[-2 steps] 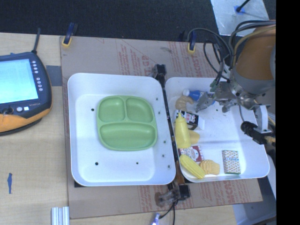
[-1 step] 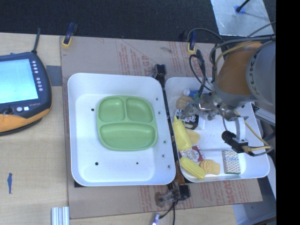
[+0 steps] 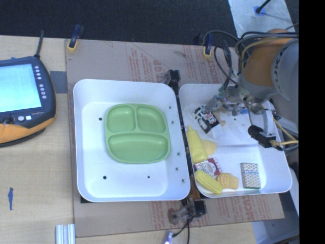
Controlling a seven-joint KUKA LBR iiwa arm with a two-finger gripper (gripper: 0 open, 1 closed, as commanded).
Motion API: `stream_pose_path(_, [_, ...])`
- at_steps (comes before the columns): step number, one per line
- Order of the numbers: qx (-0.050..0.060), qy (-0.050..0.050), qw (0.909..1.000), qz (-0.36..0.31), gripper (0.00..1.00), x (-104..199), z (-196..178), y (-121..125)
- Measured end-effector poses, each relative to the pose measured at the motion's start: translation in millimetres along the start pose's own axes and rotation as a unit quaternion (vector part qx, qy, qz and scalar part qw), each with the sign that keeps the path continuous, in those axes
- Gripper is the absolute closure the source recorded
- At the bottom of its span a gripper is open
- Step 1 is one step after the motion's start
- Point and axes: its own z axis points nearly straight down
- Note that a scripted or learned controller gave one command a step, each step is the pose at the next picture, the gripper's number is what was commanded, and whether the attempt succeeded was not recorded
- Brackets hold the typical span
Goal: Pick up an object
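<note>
My gripper (image 3: pixel 221 107) hangs low over the back of the right bin (image 3: pixel 277 184), under the grey arm with its orange band. Just to its left, a small black, white and red packet (image 3: pixel 205 119) lies close beside it; whether they touch is unclear. Nearer the front of this bin are a yellow banana-shaped piece (image 3: pixel 197 144), a red and white packet (image 3: pixel 207 166), a yellow corn cob (image 3: pixel 208 182), an orange ridged chip (image 3: pixel 228 180) and a small pale patterned block (image 3: pixel 250 175).
The left bin (image 3: pixel 86 182) holds a green divided plate (image 3: pixel 136 133). A handheld screen pendant (image 3: pixel 23 98) rests on the bench at the far left. Clamps stand at the board's back edge and between the bins.
</note>
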Motion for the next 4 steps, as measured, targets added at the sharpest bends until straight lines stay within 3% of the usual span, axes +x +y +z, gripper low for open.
stream_pose_path(1, [0.013,0.000,0.9999,0.001,0.00,-67,11,-51])
stream_pose_path(2, [0.014,0.002,0.9999,0.000,0.00,-42,13,9])
stream_pose_path(3, [0.015,0.002,0.9999,0.000,0.00,-59,14,22])
stream_pose_path(4, [0.018,0.003,0.9998,-0.002,1.00,-59,3,22])
